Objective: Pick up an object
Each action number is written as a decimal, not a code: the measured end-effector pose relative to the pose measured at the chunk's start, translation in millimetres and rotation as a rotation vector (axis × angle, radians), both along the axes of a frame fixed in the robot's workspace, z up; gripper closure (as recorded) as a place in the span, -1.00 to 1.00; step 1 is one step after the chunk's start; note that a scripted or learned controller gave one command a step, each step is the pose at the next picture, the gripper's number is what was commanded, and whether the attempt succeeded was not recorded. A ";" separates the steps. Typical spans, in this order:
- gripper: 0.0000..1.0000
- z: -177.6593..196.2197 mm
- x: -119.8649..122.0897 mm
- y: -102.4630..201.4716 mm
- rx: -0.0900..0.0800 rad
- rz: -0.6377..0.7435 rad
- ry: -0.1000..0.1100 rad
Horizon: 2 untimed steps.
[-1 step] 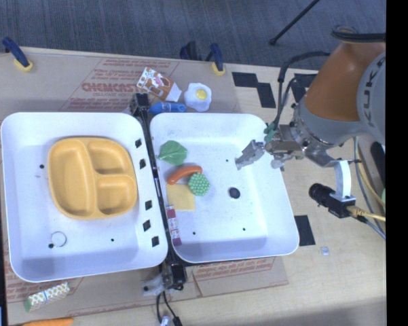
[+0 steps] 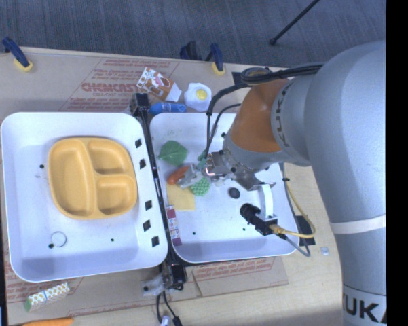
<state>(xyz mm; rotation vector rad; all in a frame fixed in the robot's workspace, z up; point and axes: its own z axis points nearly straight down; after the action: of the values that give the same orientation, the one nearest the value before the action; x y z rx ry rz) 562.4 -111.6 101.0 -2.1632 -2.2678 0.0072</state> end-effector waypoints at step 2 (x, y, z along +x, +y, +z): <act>1.00 1.0 14.7 19.1 0.000 0.258 -0.005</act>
<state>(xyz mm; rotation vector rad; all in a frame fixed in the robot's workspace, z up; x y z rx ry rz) 577.1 -92.5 102.0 -1.8560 -2.5310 0.0034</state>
